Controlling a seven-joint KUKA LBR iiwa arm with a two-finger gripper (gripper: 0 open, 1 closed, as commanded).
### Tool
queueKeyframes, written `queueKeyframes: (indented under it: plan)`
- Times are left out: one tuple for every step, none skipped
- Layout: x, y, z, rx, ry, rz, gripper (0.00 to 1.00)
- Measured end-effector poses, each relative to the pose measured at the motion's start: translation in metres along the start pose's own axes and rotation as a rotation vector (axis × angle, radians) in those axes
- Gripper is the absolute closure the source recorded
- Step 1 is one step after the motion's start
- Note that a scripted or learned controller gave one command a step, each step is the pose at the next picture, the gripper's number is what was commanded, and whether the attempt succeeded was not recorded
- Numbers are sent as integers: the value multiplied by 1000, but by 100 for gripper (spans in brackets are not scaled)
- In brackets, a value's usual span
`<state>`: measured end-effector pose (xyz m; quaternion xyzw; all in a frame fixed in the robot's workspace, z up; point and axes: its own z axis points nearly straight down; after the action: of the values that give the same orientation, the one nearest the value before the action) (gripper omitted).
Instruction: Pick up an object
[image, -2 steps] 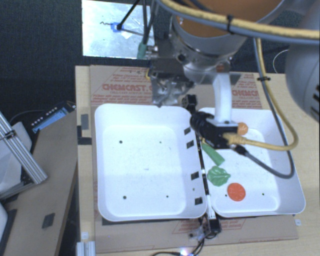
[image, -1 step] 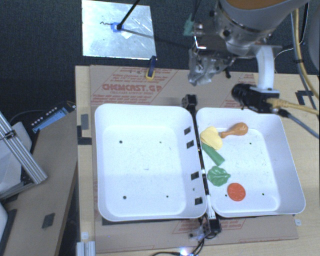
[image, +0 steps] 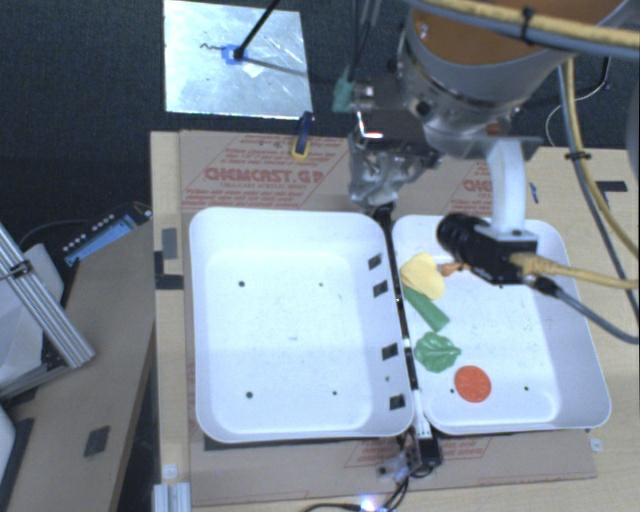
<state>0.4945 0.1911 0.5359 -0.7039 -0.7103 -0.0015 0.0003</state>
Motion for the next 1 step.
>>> queueKeyframes:
  plan:
    - [30,-9,1,1,0,2,100]
